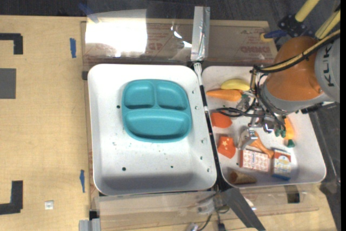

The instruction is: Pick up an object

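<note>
The right bin [319, 165] holds several toy foods. A yellow banana [235, 84] and an orange carrot [224, 94] lie at its far left. An orange piece [220, 119] and a red piece [226, 146] sit along the left side. Two small cartons, one red and white [254, 160] and one with a blue base [281, 164], stand near the front. My gripper [250, 137] hangs low over the middle of this bin, just above the red and white carton. Its orange-banded wrist [294, 76] covers the bin's far right.
The left bin [108, 170] carries a teal divided plate [157, 109]. A clear plastic sheet and cardboard [162, 40] stand behind the bins. A brown item [242, 177] lies at the right bin's front edge. Cables [281, 62] loop around the wrist.
</note>
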### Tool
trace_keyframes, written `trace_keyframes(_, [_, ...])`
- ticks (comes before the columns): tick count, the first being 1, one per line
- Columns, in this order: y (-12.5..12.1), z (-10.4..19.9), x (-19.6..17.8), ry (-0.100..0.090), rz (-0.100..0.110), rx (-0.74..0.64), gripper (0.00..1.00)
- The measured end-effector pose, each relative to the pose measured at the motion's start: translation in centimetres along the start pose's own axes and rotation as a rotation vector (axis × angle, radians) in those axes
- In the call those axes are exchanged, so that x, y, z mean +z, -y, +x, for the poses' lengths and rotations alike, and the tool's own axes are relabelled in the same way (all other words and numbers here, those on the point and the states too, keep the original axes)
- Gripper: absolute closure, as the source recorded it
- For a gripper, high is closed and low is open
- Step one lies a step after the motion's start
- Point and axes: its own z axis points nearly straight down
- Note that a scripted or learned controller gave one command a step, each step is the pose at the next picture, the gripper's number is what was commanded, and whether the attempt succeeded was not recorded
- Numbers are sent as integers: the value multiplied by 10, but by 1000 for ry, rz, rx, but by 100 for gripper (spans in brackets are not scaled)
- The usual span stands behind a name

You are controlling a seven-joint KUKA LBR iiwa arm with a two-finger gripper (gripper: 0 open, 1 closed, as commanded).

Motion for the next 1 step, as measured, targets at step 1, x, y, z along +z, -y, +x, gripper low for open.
trace_keyframes(1, [30, 75, -1, 7, 3, -51, 0])
